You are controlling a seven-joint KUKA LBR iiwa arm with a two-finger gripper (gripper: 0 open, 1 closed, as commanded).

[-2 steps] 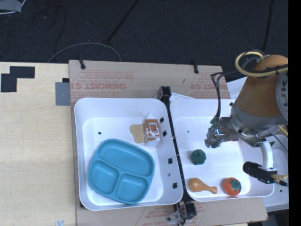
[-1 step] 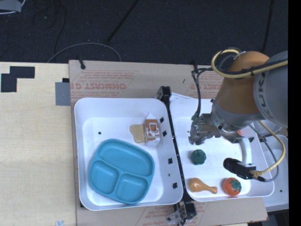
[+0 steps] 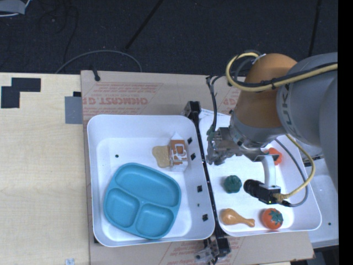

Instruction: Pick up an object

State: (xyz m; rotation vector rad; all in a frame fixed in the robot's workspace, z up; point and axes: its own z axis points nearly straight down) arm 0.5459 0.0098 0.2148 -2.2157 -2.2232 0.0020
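While the gripper [image 3: 216, 152], its grip state hidden, is hovering over the right bin [image 3: 309, 225], centring above the green ball [image 3: 232, 184] is looking wise.

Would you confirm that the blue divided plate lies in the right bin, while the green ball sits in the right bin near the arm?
Not quite: the camera view shows the blue divided plate in the left bin. The green ball does sit in the right bin, near the arm.
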